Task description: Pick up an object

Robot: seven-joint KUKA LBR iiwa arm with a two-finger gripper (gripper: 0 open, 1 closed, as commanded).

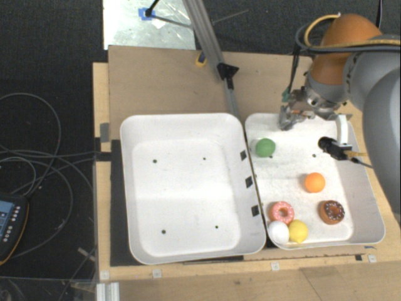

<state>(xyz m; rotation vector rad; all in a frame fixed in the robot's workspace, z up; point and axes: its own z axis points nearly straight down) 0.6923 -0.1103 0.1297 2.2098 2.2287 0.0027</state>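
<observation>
The right bin [369, 221] holds a green ball [265, 147] near its far left, an orange ball [314, 182] in the middle, and a brown chocolate doughnut [331, 212] toward the front right. A pink frosted doughnut [282, 212], a white ball [278, 232] and a yellow ball [298, 231] crowd the front left corner. My gripper [287, 121] hangs over the far edge of this bin, up and to the right of the green ball, with nothing seen in it.
The left bin [182, 187] lies beside the right one, and black clips [248, 181] sit along the shared edge. A slanted grey pole [207, 30] crosses the back of the bench. Cables trail on the dark floor at the left.
</observation>
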